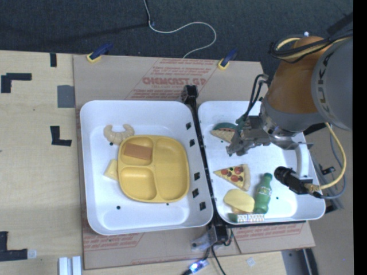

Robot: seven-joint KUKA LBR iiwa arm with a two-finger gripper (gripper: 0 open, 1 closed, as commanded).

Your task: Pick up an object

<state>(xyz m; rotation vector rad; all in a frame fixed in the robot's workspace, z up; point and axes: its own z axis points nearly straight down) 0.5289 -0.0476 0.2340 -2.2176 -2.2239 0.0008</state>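
Gripper low in the right bin, finger spread not readable and nothing visibly held, tips just beside the pizza slice at the bin's upper left, likely its target since the other pizza slice, green bottle and yellow piece lie nearer the front.

Place: robotics lab test cell | Evidence: grey-and-orange industrial robot arm at 3 o'clock | printed brown cardboard sheet clamped to the worktop, blue-and-yellow clips at 11 and 1 o'clock | two shallow white plastic bins holding toy food | loose white cable at 12 o'clock
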